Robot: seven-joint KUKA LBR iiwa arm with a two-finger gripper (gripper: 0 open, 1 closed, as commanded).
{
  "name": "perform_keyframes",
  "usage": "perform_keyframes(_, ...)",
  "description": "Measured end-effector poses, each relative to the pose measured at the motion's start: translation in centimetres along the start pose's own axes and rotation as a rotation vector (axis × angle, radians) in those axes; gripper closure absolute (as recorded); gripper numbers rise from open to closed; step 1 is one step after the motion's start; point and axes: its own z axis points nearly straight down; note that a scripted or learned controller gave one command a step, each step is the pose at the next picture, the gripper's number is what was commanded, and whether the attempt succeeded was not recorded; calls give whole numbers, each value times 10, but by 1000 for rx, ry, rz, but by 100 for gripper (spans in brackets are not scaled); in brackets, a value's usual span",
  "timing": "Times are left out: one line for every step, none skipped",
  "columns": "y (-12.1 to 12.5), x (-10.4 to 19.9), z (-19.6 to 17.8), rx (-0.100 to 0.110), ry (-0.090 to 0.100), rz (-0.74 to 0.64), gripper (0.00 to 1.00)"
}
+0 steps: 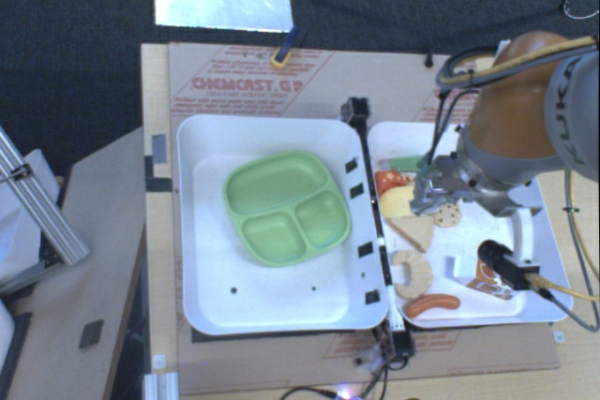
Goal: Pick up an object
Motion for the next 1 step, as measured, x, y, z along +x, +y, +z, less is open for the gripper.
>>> perform_keyframes(-3, 13, 0, 2, 1, -5, 100)
